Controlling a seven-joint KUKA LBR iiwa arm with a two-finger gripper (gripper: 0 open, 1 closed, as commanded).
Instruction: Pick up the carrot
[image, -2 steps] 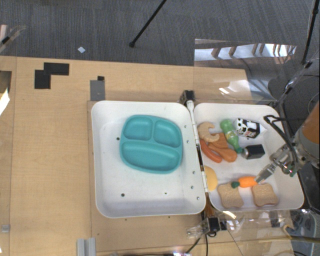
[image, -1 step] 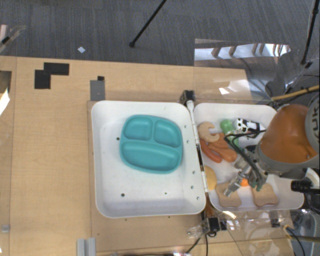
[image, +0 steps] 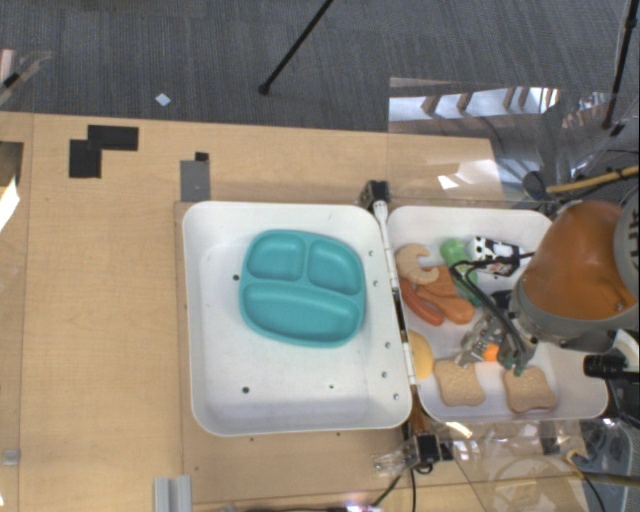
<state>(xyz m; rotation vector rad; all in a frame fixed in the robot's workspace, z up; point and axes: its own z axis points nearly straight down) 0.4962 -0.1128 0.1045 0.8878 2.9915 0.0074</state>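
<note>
The carrot (image: 452, 308) lies in the right bin (image: 590, 402), toward its left-centre: an orange, tapered piece set at a slant, just beside a darker red sausage-like piece (image: 421, 307) and below a tan ring-shaped piece (image: 415, 264). A green item (image: 455, 249) sits above it, and two tan biscuits (image: 459, 385) lie nearer the bin's front edge, with a yellow piece (image: 421, 355) against the divider.

It looks like a toy carrot, so probably light, rigid and smooth (plastic of that kind tends to slip under metal pads). Its round, tapering body would likely squirt out if pinched near the thin tip. The thicker middle looks the better hold, with the jaws closing across the width, not along the length. The red piece crowding one side leaves little room for a finger there, so a nudge could shift both.

The arm (image: 575, 265) reaches in from the right, its orange band bulking over the bin's right half, wrist bent downward. The gripper (image: 497, 352) hangs low over the bin floor, near the biscuits and a short way below and right of the carrot. A small orange fleck shows by its fingers, but I cannot tell what it is, nor whether the tool is spread or pressed together.

The left bin (image: 210, 400) holds a teal tray (image: 300, 285).
</note>
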